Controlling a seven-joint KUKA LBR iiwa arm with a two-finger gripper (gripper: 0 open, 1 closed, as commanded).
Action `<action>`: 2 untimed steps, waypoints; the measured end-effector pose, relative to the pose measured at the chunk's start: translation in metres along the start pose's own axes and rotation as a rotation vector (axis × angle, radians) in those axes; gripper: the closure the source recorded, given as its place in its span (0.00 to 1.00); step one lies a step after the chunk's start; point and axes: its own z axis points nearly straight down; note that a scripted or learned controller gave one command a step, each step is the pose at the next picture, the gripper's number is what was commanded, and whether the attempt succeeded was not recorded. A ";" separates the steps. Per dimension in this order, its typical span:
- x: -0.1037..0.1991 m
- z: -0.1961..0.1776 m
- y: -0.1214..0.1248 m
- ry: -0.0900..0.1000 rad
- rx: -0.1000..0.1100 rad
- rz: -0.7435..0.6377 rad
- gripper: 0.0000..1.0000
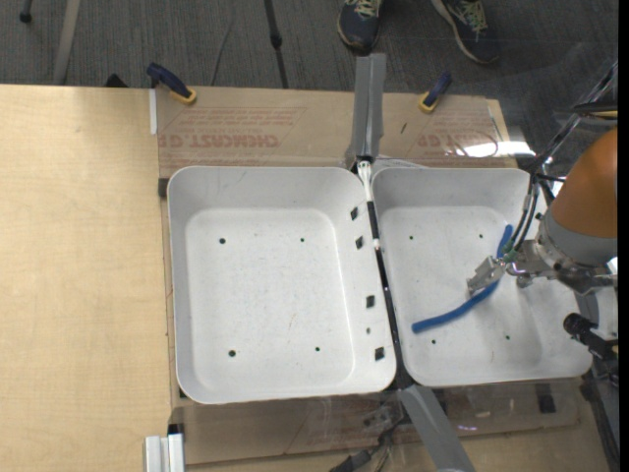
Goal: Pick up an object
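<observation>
Two white bins sit side by side on the worktop (79, 264). The left bin (182, 293) has bare floor with small dark holes. The right bin (432, 190) holds a long blue strip (454, 313), bent, lying slantwise across its floor, likely a cable tie or strap, too small to tell. The arm (590, 200) reaches in from the right and its end effector (488, 275) sits low over the strip's upper part, touching or just above it. The tip looks placed there to straddle the strip mid-length, where a thin flat thing is easiest to pinch. Cannot tell if the end effector is released or clenched, or grasping anything; the strip looks to rest on the bin floor. Two clamps (169, 83) at the far edge pin the cardboard sheet (246, 126) under the bins.
</observation>
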 end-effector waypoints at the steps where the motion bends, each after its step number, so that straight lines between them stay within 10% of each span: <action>1: 0.094 0.000 -0.050 0.000 0.001 0.167 0.00; 2: 0.064 -0.082 -0.030 -0.002 -0.001 0.171 0.00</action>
